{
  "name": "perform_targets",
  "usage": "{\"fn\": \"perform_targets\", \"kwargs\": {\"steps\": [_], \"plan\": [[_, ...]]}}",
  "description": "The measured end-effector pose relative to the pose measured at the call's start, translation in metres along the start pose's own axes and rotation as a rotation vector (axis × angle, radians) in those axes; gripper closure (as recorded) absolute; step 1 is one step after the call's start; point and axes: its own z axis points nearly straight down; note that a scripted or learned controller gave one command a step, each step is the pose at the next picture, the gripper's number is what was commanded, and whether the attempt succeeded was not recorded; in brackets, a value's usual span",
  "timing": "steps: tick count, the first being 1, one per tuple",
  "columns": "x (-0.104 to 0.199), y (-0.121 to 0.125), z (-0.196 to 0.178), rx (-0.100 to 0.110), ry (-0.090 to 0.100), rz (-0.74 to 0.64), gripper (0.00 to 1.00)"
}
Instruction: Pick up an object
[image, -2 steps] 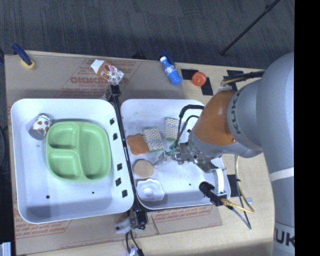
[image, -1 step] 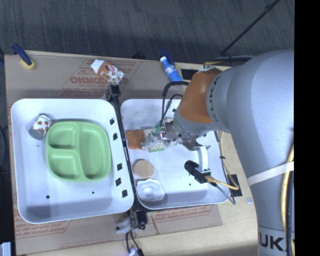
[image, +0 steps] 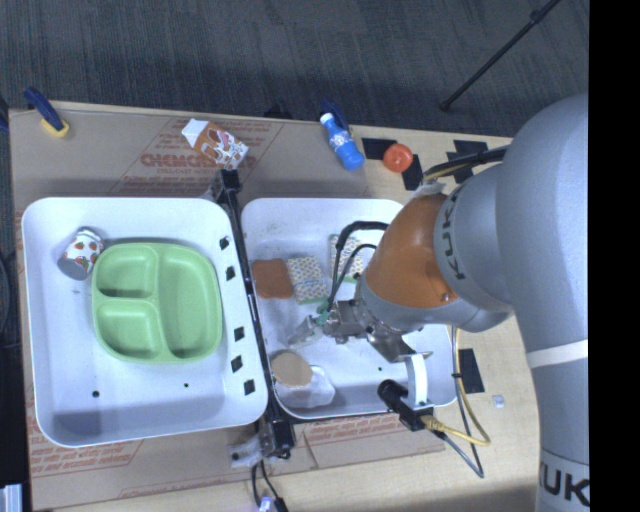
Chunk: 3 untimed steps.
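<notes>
The arm (image: 520, 250) reaches over the right bin (image: 262, 215), its gripper (image: 330, 322) low near the bin's middle; whether it is released or clenched I cannot tell. The left bin (image: 40, 300) carries a green tray (image: 157, 299), light, stiff and awkward to pinch except at its rim, and a small cup (image: 81, 252) at its far left corner. In the right bin, a brown sponge-like block (image: 272, 278) near the left wall looks soft and easy to squeeze across its sides; a patterned cloth (image: 307, 277) beside it is limp; a round lidded tub (image: 293, 371) sits at the near left corner.

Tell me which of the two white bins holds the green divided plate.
The left bin: the green plate lies in it beside a small cup. The right bin holds the arm's wrist.
</notes>
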Motion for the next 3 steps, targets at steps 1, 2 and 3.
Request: {"fn": "perform_targets", "kwargs": {"steps": [1, 2, 3], "plan": [[-0.017, 0.068, -0.028, -0.005, -0.001, 0.003, 0.0], [-0.079, 0.152, -0.054, -0.008, -0.003, 0.001, 0.0], [-0.037, 0.086, -0.005, -0.012, -0.002, 0.004, 0.0]]}}
